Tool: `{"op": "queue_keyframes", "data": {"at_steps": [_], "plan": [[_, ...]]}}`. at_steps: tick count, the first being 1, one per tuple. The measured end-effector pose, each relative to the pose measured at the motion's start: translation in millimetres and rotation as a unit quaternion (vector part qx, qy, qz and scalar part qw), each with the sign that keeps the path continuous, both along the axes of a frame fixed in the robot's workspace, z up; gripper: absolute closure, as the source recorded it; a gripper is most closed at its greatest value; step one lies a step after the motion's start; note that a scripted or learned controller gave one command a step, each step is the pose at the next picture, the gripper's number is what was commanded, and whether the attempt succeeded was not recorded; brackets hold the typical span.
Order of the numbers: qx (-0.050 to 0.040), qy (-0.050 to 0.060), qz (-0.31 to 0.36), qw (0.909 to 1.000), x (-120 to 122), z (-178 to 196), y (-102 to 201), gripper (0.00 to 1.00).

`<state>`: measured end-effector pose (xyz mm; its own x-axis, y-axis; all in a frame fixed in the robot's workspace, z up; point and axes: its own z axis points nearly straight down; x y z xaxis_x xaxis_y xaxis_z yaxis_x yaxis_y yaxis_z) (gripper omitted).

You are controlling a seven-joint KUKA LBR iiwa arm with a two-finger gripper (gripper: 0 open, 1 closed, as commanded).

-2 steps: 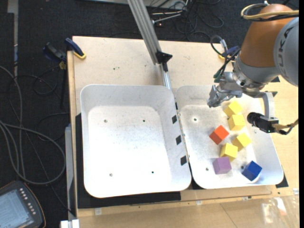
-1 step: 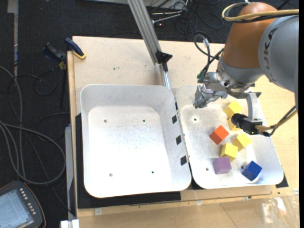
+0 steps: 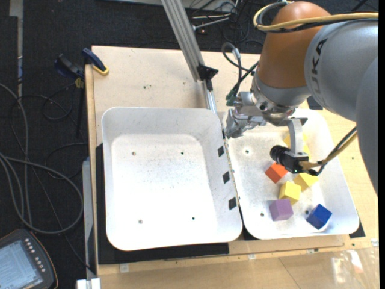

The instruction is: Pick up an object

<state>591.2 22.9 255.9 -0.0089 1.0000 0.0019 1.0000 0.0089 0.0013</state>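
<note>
- The candidates for picking are five small blocks clustered in the near right part of the right bin (image 3: 248, 161): an orange block (image 3: 275, 173), a yellow block (image 3: 291, 190), a second yellow block (image 3: 307, 180) just beside it, a purple block (image 3: 280, 209) and a blue block (image 3: 319, 215).
- The orange, the two yellows and the purple sit close together, some nearly touching. The blue one stands a little apart, nearest the bin's front right rim.
- All five look roughly cubic, so none offers a long axis to line up with (any two opposite faces would probably do).
- The jaws hang over the far left corner of the same bin, close to the edge it shares with the left bin (image 3: 156, 173).
- Whether the jaws are open or closed cannot be told from this angle, and nothing is seen between them.
- From the jaws, the blocks lie toward the view's lower right. The orange block is the nearest, so it is the likely first target.
- The coming move probably calls for a shift along that diagonal, then a descent. Crowding between the orange block and the first yellow one could make a clean grip awkward.
- The grey arm (image 3: 343, 53) reaches in over the tabletop (image 3: 150, 71) from the right.
</note>
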Motion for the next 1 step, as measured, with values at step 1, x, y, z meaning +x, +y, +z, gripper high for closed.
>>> {"op": "queue_keyframes", "data": {"at_steps": [1], "plan": [[-0.0002, 0.000, 0.000, 1.0000, -2.6, 3.9, 54.2, 1.00]]}}
